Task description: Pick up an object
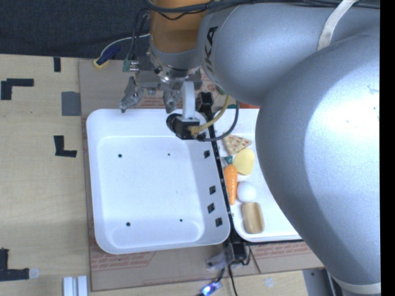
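Observation:
My gripper [148, 102] hangs over the far rim of the left white bin [102, 165], its two fingers spread apart and open with nothing between them. The objects lie in the right bin [271, 234], along its left side. From far to near they are a tan speckled wedge [237, 143], a yellow rounded piece [245, 161], an orange carrot [230, 182], a white egg [247, 193] and a tan bread loaf [253, 218]. All of them lie to the right of the gripper and nearer the camera. The big grey arm hides the rest of the right bin.
The two bins meet at a dividing wall [216, 184] with black clips. Brown cardboard [102, 82] borders the bins on the far and near sides. Black tape marks [62, 147] sit on the bench at the left.

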`<state>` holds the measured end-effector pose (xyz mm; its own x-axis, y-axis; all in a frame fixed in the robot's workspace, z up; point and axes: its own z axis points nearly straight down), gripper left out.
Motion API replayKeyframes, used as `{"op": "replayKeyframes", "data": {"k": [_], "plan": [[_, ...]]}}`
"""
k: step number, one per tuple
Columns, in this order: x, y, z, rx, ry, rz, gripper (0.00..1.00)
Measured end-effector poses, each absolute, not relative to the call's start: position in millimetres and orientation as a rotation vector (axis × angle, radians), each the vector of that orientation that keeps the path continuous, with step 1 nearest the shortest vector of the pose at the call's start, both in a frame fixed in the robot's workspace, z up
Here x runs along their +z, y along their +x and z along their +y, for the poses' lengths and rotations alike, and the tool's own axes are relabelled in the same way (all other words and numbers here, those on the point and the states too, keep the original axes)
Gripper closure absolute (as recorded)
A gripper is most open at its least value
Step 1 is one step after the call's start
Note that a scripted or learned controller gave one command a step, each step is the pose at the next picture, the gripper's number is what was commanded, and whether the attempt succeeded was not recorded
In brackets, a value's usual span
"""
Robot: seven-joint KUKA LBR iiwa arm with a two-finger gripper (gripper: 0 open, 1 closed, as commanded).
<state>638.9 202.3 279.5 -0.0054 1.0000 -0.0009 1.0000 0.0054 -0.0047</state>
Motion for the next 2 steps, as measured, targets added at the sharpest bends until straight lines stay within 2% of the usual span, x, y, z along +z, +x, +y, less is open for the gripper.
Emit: {"op": "replayKeyframes", "data": {"k": [1, 2], "plan": [[258, 630.2, 235, 0.007, -2.215, -2.225, 0.0], [269, 630.7, 234, 0.006, -2.215, -2.225, 1.0]]}}
